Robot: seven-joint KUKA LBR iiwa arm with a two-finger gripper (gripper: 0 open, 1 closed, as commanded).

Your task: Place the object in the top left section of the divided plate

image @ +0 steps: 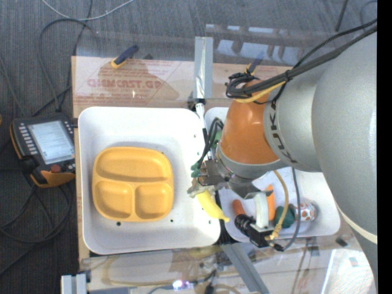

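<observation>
The yellow divided plate (131,182) lies in the left bin (98,124), with one long section at the back and two smaller ones at the front. My gripper (199,190) hangs over the wall between the two bins, just right of the plate. A small yellow banana (212,207) slants down from the fingertips, its upper end caught between them and its lower end over the right bin's edge. The orange wrist band (245,133) hides most of the gripper body.
The right bin (327,216) holds several small items by its front: an orange piece (239,206), a white and orange piece (261,206), a green piece (280,214) and a small can (304,212). A teach pendant (43,143) lies left of the bench.
</observation>
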